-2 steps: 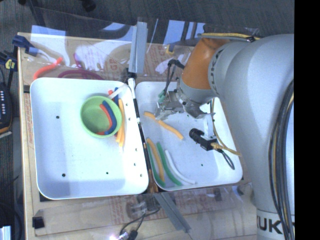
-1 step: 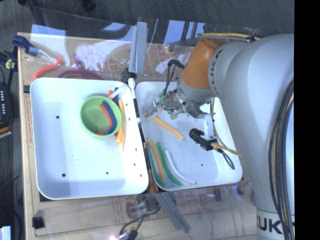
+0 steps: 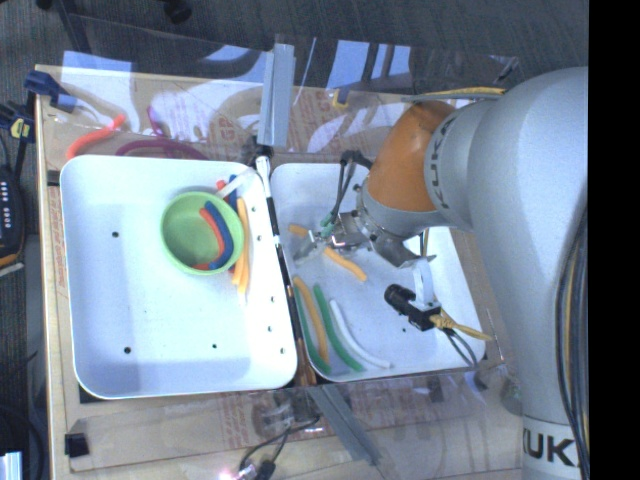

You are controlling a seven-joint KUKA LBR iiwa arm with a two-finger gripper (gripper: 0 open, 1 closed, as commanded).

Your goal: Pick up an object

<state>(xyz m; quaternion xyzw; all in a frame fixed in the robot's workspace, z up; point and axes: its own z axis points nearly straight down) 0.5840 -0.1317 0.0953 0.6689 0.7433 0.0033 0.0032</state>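
Over the right bin (image 3: 455, 268) we see the gripper (image 3: 328, 236) low near the upper left part, w/ a short orange piece (image 3: 345, 265) just beside it. Whether anything is clamped we can't tell, so the pick looks not yet done: grasp & lift remain, in our judgement. Along that bin's left wall lie an orange stick (image 3: 311, 313), a green stick (image 3: 333, 330) & a white stick (image 3: 356, 340), close together. Left bin (image 3: 130, 308) holds a green bowl (image 3: 200, 231) w/ curved pieces in it. Bin wall & crowding may hinder.
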